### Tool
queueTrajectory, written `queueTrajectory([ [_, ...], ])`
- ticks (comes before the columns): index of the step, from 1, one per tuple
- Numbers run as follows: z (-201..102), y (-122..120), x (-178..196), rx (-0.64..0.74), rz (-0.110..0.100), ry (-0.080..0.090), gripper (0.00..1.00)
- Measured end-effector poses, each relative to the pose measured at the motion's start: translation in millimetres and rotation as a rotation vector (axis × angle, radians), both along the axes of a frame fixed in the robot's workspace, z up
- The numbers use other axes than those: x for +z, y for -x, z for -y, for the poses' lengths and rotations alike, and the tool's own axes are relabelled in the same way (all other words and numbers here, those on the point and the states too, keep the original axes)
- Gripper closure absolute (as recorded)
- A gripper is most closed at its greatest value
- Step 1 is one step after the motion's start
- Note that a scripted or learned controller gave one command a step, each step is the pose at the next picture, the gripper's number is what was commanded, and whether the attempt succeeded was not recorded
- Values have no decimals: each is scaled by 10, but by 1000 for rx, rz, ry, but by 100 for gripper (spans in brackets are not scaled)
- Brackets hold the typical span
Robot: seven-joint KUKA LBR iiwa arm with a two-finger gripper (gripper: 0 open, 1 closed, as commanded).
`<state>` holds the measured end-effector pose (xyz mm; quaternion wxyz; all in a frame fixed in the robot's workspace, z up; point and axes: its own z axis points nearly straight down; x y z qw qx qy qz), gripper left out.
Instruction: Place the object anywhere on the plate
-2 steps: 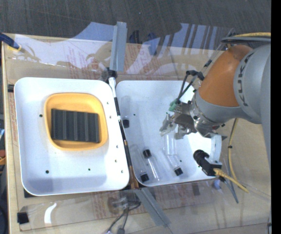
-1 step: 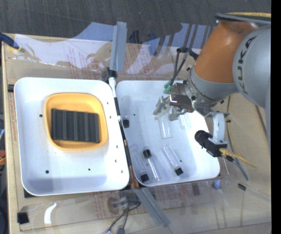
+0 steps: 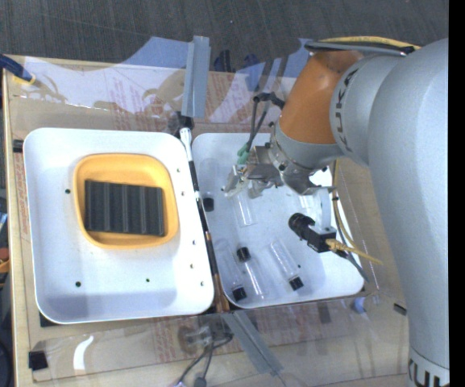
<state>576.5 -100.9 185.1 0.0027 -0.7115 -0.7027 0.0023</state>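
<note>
Just below tool (image 3: 247,181): vial (image 3: 246,213)

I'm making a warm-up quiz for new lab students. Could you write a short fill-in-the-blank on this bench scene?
1. The yellow plate lies in the ____ bin.
2. The clear tubes with black caps lie in the ____ bin.
3. The gripper is over the ____ bin.
4. On the plate rests a ____ ridged insert.

Missing words: left; right; right; dark
</note>
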Motion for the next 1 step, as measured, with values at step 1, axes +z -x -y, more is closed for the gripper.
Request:
queueTrajectory([
  [1, -804, -237, 63, 195, 5, 0, 100],
])
